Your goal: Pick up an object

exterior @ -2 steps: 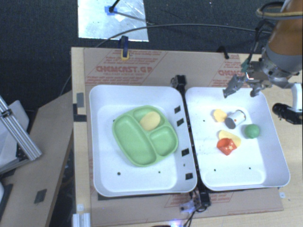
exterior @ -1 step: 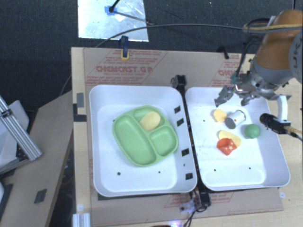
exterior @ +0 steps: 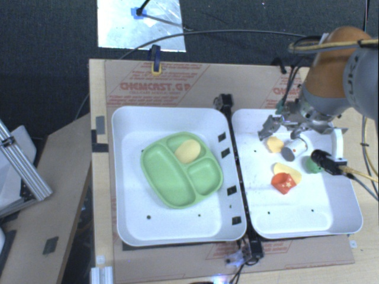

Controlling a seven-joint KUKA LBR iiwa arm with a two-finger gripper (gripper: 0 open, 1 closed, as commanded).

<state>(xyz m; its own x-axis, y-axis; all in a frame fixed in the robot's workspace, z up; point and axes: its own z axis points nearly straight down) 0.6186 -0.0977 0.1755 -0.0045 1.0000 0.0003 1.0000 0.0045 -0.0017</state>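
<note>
We judge the small yellow piece (exterior: 275, 144), at the right bin's (exterior: 331, 218) ten o'clock, light, smooth and slippery; our gripper (exterior: 283, 129) hovers just above, jaws spread wide, best squeezing its sides.

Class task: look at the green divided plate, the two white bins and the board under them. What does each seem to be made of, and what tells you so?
Green divided plate: probably moulded plastic, smooth with a soft sheen and rounded compartments.
White bins: likely thin formed plastic, glossy, with rounded corners and raised rims.
Board: looks like brown cardboard, matte, with red printed lettering.
</note>
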